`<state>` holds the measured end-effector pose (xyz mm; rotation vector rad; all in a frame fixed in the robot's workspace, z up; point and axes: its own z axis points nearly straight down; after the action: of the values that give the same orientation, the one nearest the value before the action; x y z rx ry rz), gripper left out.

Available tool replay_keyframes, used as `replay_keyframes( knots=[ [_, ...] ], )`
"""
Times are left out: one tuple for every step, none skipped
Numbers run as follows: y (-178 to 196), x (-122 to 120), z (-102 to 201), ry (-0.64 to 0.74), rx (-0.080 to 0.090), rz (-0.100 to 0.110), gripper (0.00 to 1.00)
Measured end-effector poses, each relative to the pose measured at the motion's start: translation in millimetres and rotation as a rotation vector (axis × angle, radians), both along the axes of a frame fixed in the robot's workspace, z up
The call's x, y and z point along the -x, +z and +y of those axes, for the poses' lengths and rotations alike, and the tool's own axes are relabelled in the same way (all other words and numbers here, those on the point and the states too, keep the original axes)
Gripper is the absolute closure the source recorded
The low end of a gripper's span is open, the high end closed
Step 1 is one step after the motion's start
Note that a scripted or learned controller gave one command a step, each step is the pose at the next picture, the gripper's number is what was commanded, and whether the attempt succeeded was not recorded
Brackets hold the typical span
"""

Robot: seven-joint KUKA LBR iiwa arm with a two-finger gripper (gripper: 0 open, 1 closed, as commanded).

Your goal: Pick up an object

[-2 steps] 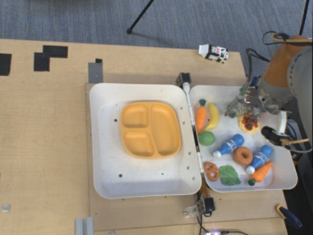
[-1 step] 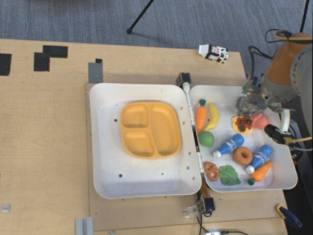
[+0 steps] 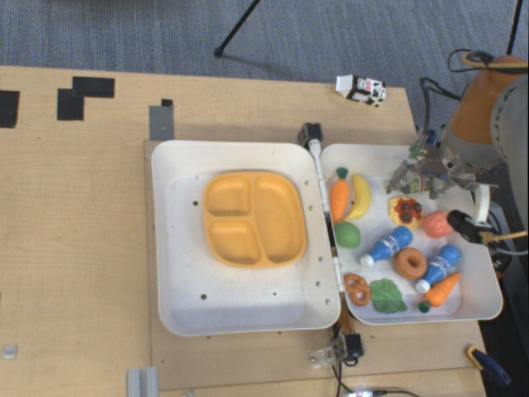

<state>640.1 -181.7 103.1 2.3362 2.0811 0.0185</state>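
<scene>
1. The left bin point(image 3: 178, 246) holds an orange tray point(image 3: 252, 218) with three compartments, lying near its middle.
2. The right bin point(image 3: 488, 300) touches the left one along a shared edge and holds the toys.
3. At its left side a carrot point(image 3: 340, 198) stands lengthwise, with a banana point(image 3: 359, 195) just beside it and a green ball point(image 3: 347, 235) below.
4. Near the front edge a pretzel point(image 3: 356, 287) lies beside a green leaf point(image 3: 387, 296).
5. In the middle a blue bottle point(image 3: 388, 246) lies tilted, a donut point(image 3: 409, 264) touching its lower right.
6. A red and yellow toy point(image 3: 406, 211) sits above them, a pink ball point(image 3: 436, 224) to its right.
7. A second bottle point(image 3: 439, 266) and second carrot point(image 3: 440, 291) lie at the front right.
8. The gripper point(image 3: 420, 178) hangs over the bin's back right part, just above the red and yellow toy; whether it is spread or closed cannot be told, and nothing shows between its tips.
</scene>
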Motion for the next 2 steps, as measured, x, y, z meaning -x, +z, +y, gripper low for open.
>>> replay_keyframes(
  knots=[
    [-10,-28,-19,0.166,0.001,0.014,0.0],
    [2,-30,-18,0.172,0.004,0.01,1.0]
  ],
)
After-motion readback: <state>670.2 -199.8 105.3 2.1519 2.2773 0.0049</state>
